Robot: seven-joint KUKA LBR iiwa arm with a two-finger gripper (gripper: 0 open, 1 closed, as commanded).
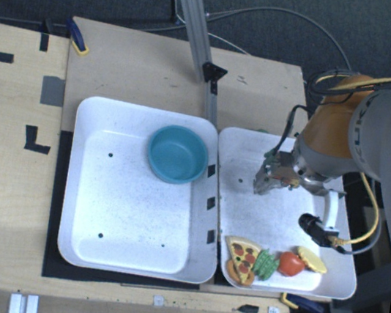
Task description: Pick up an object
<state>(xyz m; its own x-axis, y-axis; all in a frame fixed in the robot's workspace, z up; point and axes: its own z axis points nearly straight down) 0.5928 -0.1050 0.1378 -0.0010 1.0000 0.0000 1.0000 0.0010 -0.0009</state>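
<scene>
Camera view, pincer (263, 184) over right bin (245, 212), grip state unclear, pizza slice (240, 260) tip pointing down.

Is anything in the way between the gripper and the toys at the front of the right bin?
Nothing visible. The gripper hangs over bare floor of the right bin; the pizza slice, green toy, tomato and yellow piece lie along the front edge, with open floor between.

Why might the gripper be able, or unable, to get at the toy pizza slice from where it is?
Probably able. The gripper hangs over bare floor of the right bin, and the pizza slice lies uncovered at the near edge. The green toy touching it could crowd the grasp.
</scene>
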